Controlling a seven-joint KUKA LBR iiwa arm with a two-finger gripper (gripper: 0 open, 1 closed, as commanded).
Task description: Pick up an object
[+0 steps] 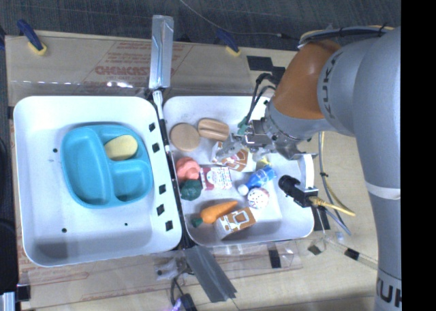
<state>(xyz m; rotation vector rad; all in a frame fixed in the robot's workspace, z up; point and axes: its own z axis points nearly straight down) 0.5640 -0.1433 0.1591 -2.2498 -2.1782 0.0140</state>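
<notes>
My gripper (244, 140) hangs low over the right bin (298, 229), near its far middle. It stands directly above a brown and white packet (236, 158), between a bread roll (213, 128) and a small blue bottle (261, 177). The wrist hides where the gripper meets the packet. Around them lie a tan round disc (184, 137), a pink toy (187, 168), a green piece (191, 189), a red and white sachet (219, 179), a white spotted ball (257, 198), a carrot (219, 211) and a brown carton (237, 221).
The left bin (41, 234) holds a blue divided tray (88, 166) with a yellow lump (121, 146) in it. A metal divider (161, 50) runs between the bins. The arm's grey and orange body (320, 91) covers the right bin's far right corner.
</notes>
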